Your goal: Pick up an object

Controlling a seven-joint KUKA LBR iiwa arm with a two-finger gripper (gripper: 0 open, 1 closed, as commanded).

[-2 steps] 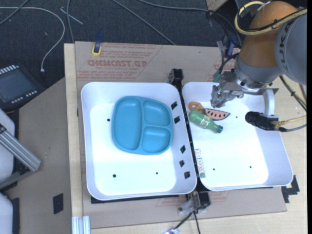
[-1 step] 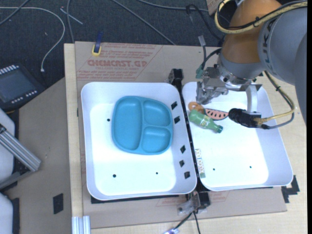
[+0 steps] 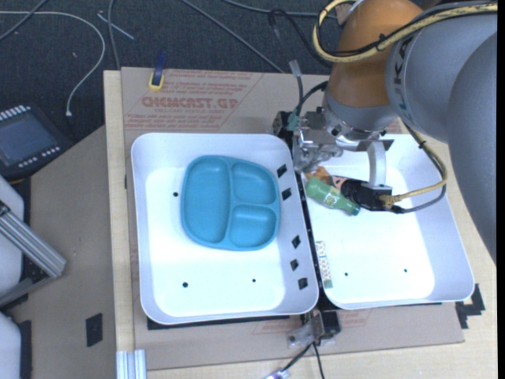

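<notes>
Sam: Where is the gripper?

Mia: The gripper (image 3: 314,156) is down low over the right bin (image 3: 410,283). It is at the far end, close to the bin's left wall. I can't make out if it is spread wide or pinched together.

Sam: And the thing to pick up?

Mia: The green bottle (image 3: 333,197) lies on its side in the right bin. It is just beside the gripper, on the side nearer to us. It lies at a slant. Its label is too small to read.

Sam: What is in the other bin?

Mia: A blue plate (image 3: 229,202) with three parts lies flat in the left bin (image 3: 158,243). It is well apart from the bottle.

Sam: Can you read any words?

Mia: Yes. The brown board (image 3: 213,101) under the bins has big red letters. They look like "CHEMCAST GP". The small red lines near them are too tiny to read.
</notes>
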